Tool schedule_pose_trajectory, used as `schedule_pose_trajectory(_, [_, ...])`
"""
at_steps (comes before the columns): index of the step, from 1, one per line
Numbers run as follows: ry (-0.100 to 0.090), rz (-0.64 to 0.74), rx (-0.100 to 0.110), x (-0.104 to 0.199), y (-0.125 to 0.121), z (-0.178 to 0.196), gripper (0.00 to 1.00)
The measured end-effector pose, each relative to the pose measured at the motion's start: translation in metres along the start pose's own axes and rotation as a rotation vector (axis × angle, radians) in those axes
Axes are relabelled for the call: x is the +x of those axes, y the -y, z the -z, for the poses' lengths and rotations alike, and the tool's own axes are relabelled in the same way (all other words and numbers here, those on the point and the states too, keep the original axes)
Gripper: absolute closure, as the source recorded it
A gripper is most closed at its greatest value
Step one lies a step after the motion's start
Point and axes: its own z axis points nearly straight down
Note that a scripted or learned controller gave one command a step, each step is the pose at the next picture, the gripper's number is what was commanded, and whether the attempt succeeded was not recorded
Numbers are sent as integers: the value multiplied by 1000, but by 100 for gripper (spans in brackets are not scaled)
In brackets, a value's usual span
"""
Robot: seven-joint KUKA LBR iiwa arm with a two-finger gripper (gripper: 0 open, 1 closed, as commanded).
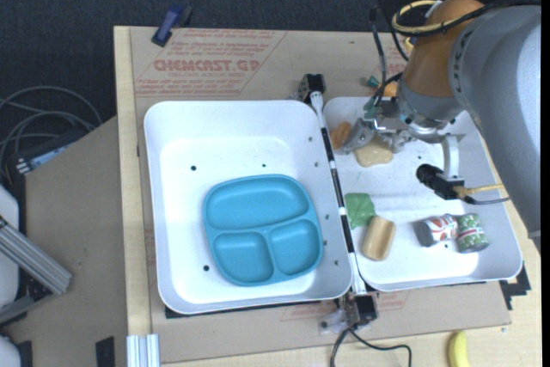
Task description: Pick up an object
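The claw [375,133] hangs in the right bin's [494,262] upper left, a tan lump [375,155] just below; its spread cannot be told.

Bench [215,64] topped with printed brown board. Two white bins on it, touching: left bin [172,142], right bin [412,266]. Blue clip [170,24] at far edge.

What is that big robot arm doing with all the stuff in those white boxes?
The grey robot arm's gripper is down in the right white bin, right over a tan lumpy object near the back. Nearby lie a green piece, a tan cylinder and a small red-and-green can. The left white bin holds a blue divided plastic tray.
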Motion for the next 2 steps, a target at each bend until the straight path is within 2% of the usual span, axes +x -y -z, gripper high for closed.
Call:
schedule_pose_trajectory(1, [1, 0, -5, 0, -1, 11, 100])
schedule_pose_trajectory(2, [-1, 0, -1, 64, 52, 100, 100])
